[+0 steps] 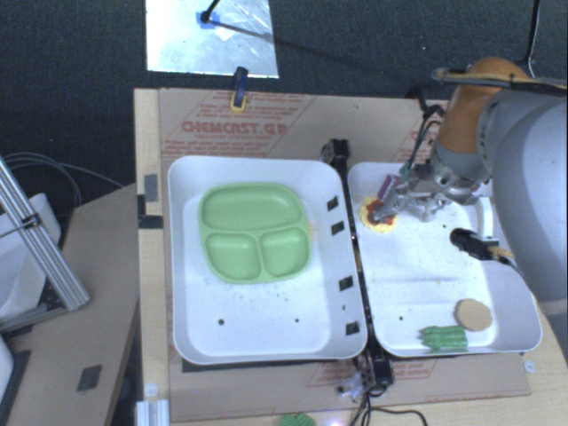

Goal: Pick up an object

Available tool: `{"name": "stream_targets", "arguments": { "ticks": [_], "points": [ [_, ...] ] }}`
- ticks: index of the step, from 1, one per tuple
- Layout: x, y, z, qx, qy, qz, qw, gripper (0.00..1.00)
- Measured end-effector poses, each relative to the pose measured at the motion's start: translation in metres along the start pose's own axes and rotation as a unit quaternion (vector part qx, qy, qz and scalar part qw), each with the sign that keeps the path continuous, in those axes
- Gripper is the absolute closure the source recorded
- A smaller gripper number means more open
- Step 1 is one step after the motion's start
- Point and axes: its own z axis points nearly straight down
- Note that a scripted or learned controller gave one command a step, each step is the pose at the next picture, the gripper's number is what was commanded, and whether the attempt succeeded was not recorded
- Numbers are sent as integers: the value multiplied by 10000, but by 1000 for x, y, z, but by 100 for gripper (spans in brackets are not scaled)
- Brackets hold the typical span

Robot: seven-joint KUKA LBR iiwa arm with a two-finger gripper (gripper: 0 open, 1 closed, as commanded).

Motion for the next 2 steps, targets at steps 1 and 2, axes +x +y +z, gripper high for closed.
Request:
{"name": "stream_targets", "arguments": {
  "ticks": [1, 2],
  "points": [
    [-1, -1, 0, -17, 14, 19, 10000, 0],
    [-2, -1, 0, -18, 15, 14, 10000, 0]
  ]
}}
